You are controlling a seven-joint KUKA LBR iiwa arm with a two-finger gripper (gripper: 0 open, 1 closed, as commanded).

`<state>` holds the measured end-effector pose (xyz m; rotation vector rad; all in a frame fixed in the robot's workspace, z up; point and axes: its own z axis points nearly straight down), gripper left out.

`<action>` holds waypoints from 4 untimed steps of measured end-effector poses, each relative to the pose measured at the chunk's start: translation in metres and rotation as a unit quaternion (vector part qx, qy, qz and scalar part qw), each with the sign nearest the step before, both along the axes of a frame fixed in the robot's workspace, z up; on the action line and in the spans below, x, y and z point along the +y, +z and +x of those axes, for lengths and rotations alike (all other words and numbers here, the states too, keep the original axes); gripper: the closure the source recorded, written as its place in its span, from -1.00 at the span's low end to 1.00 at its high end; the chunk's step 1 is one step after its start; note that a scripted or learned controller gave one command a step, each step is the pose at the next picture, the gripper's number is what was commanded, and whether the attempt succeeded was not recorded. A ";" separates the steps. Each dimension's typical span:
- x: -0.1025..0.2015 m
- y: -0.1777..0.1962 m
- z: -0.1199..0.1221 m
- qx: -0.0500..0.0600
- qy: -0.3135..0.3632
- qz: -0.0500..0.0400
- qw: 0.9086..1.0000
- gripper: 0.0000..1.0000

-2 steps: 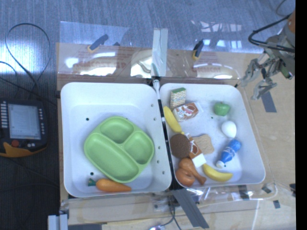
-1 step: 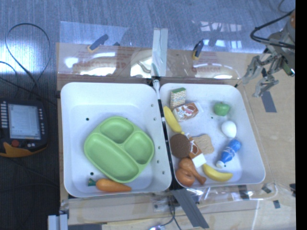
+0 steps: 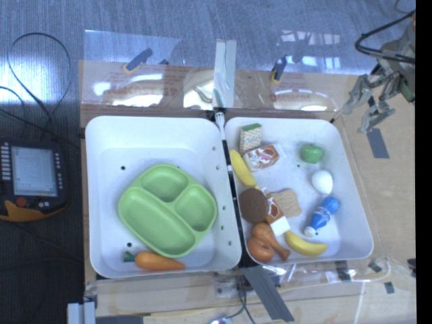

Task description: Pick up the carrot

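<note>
From above, the gripper (image 3: 373, 106) hangs at the upper right, outside both bins, past the right bin's (image 3: 351, 181) far corner. Its fingers look spread apart, nothing between them. The carrot (image 3: 157, 262) lies in the left bin (image 3: 101, 181), along the near wall, tucked just under the green divided plate (image 3: 169, 210). Over in the right bin: two bananas (image 3: 241, 169), a white egg (image 3: 322, 181), a green fruit (image 3: 311, 154), a blue bottle (image 3: 322, 215), a cracker (image 3: 251, 138) and a chicken leg (image 3: 264, 242).
</note>
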<state>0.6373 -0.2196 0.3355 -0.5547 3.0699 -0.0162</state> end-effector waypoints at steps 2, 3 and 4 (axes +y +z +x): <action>-0.003 -0.021 -0.014 0.011 0.025 0.003 1.000 1.00; -0.002 -0.009 -0.013 0.008 0.025 0.001 1.000 1.00; -0.002 0.001 -0.012 0.006 0.025 0.001 1.000 1.00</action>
